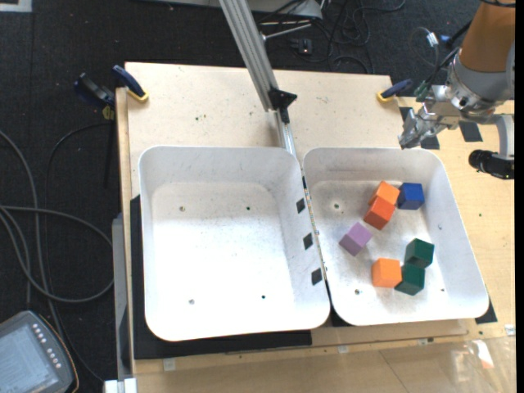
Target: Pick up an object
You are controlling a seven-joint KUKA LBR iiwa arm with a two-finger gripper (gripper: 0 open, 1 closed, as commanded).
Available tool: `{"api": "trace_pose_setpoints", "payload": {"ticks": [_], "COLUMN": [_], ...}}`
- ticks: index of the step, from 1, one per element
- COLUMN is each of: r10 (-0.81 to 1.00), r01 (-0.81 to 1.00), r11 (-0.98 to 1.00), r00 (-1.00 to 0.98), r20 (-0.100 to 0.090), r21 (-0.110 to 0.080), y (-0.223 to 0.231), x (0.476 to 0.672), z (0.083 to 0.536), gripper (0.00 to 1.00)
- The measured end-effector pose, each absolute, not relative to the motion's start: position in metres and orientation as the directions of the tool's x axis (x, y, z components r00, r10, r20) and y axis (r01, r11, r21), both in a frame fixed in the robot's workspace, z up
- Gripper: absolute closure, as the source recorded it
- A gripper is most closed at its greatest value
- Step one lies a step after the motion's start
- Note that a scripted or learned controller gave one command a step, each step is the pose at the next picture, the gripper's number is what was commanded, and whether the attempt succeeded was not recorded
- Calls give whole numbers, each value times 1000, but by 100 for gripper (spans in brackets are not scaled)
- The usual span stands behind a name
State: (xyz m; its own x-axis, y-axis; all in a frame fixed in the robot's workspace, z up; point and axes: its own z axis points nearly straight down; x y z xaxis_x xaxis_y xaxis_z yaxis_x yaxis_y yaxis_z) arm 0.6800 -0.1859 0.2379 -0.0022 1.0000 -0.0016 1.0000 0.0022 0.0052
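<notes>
Green blocks (416, 264): two touching, matte, hard-edged; orange cube (386, 273) alongside.
Purple cube (356, 239): stands apart, likely light, rigid; grip flat opposite faces.
Orange block (381, 204), blue cube (410, 195): touching, awkward.
Right bin (458, 219): smooth white, holds all.
Pincer (413, 134): above far rim, aperture unreadable.

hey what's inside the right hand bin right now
The right bin holds six blocks: an orange block touching a blue one, a purple block, another orange cube, and two green blocks clustered beside it. What the blocks cover cannot be seen.
</notes>
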Motion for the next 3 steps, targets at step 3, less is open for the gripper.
{"api": "trace_pose_setpoints", "payload": {"ticks": [3], "r10": [1000], "r01": [1000], "r11": [9], "r00": [-9], "r20": [2], "r21": [-1], "y": [-44], "x": [623], "z": [258], "gripper": [100]}}
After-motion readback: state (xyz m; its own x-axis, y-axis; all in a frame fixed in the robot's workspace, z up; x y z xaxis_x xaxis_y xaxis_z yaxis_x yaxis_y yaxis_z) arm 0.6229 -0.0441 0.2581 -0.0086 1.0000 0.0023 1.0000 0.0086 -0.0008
